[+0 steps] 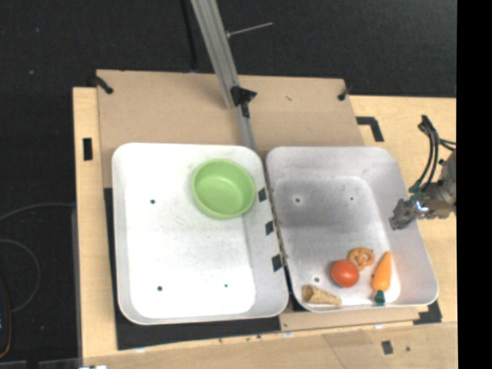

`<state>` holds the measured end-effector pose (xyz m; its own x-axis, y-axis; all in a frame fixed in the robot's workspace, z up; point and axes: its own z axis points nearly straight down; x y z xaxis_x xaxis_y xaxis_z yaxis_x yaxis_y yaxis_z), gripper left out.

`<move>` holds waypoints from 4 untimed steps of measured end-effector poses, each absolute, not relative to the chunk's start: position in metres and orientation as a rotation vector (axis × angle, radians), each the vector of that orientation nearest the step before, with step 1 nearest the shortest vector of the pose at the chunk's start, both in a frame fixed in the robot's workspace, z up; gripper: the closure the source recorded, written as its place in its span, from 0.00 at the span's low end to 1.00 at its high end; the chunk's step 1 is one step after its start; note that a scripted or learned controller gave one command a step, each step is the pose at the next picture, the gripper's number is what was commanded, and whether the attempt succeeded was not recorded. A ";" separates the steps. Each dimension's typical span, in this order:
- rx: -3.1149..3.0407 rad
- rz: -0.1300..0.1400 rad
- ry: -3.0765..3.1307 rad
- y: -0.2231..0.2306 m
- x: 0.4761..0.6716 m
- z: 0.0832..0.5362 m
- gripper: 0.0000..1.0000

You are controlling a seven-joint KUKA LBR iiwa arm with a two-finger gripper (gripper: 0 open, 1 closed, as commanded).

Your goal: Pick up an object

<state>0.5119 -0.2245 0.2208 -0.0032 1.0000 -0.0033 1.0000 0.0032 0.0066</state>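
A green bowl sits in the left bin, near its upper right corner. In the right bin, at the front, lie a red tomato, a brown pretzel, an orange carrot and a tan wedge. My gripper hangs at the right bin's right rim, above and right of the carrot, with nothing seen in it. Its tip is small and dark.
A grey metal pole slants from the top down to the gap between the bins. The bins rest on a cardboard sheet on the wooden bench. Cables hang at the right.
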 end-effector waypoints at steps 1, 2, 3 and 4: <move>2.217 0.001 2.223 -0.182 0.532 0.214 1.00; 2.218 0.001 2.224 -0.130 0.560 0.221 1.00; 2.213 0.003 2.228 -0.086 0.575 0.217 1.00; 2.212 0.004 2.230 -0.032 0.590 0.228 1.00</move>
<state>0.5897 -0.0319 0.2279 -0.0081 1.0000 0.0012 1.0000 0.0081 0.0027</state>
